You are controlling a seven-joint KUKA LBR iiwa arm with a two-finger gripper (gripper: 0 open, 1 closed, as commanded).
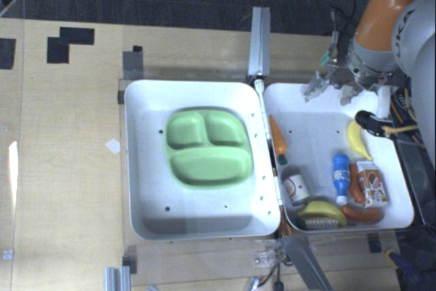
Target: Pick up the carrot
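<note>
Lying along the left wall of the right bin (402, 177), the carrot (277, 135) points its narrow end toward the bin's far edge and its dark stub toward the near edge. It touches or almost touches that wall, and the metal divider between the two bins runs just beside it. Nothing covers it from above.

Toward the near end of the right bin from the carrot, a small can (296, 188) with a red and white label stands just past the carrot's stub. Further along, against the near wall, a yellow and black piece (322, 212) lies flat, with a reddish sausage-like item (362, 215) beside it. A blue bottle (340, 178) and a printed carton (372, 187) sit close together toward the bin's right side, and a banana (355, 138) curves beyond them, nearer the far wall.

The gripper (331, 86) hangs over the far edge of the right bin, well apart from the carrot, with open white floor between them. Its two fingers are spread and nothing is between them. The arm's orange band (381, 10) rises behind it.

The left bin (146, 167) holds a green divided tray (208, 146), set apart from the carrot by the bin walls.
</note>
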